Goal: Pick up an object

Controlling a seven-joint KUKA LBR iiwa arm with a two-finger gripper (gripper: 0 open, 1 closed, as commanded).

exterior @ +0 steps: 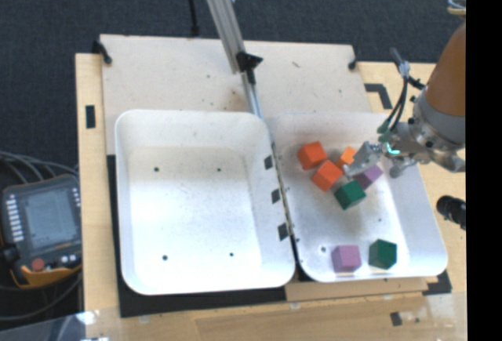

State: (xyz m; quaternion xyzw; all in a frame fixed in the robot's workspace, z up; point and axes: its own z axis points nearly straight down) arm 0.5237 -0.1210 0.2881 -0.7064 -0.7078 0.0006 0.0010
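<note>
Gripper [366,161], finger state unclear, low over matte orange, purple and green cubes [350,194] in smooth right bin [427,233]

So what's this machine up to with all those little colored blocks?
A robot arm reaches in from the right, its gripper low in the right bin among a cluster of blocks: two orange cubes, a green cube and a purple block. Whether it has hold of one is unclear. Another purple cube and green cube sit nearer the front.
</note>
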